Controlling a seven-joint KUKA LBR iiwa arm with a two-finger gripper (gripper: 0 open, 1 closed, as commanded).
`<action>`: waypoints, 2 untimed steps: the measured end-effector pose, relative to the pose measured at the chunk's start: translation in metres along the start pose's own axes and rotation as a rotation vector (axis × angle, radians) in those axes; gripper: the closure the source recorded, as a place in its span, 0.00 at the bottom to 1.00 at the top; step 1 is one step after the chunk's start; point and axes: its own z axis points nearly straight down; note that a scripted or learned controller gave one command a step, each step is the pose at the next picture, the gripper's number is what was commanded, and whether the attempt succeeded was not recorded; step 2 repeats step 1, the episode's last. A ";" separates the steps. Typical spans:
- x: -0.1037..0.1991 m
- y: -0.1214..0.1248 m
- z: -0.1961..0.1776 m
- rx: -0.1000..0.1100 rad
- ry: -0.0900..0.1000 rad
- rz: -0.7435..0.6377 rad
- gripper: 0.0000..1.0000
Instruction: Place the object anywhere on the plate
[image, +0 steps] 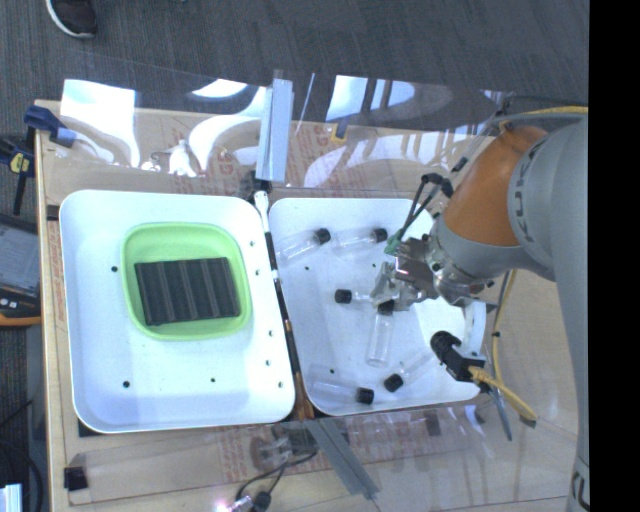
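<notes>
One claw (392, 290) hovers over a clear tube (379, 338); its spread cannot be told.

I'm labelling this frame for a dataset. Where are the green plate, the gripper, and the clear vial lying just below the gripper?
green plate (185, 241): camera view, upper rim.
gripper (392, 293): camera view, at the fingertips.
clear vial (379, 338): camera view, middle of its body.

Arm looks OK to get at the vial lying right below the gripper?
Probably yes. The gripper sits in the right bin just above that clear vial, with bare bin floor around it; the nearest other vials lie apart.
</notes>
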 end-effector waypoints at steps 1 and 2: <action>0.000 0.000 0.000 0.000 0.000 0.000 0.00; 0.000 0.000 0.000 0.000 0.000 0.000 0.00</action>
